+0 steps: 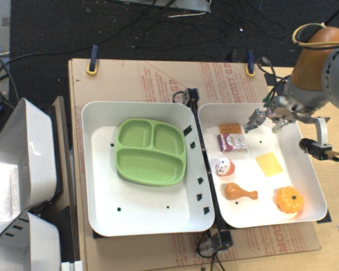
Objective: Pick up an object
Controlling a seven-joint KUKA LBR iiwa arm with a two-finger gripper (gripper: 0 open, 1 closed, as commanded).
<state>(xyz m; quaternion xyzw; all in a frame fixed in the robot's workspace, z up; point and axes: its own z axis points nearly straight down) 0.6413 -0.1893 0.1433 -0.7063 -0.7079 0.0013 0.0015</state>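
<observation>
The right bin (311, 168) holds several small items: a purple and brown carton (233, 139), a small white and red toy (222, 166), a yellow cheese slice (269, 164), an orange drumstick (240, 192) and an orange pumpkin (288, 200). My gripper (266, 122) hangs over the far part of this bin, just right of the carton and behind the cheese slice. It is open, with nothing between its fingers. A green divided plate (151, 152) lies in the left bin (96, 168).
The two bins meet at a black central divider (202, 162). Blue and yellow clamps (92, 61) hold the cardboard bench top at the back. Spare white bins (20, 162) are stacked to the left. Cables run across the dark floor behind.
</observation>
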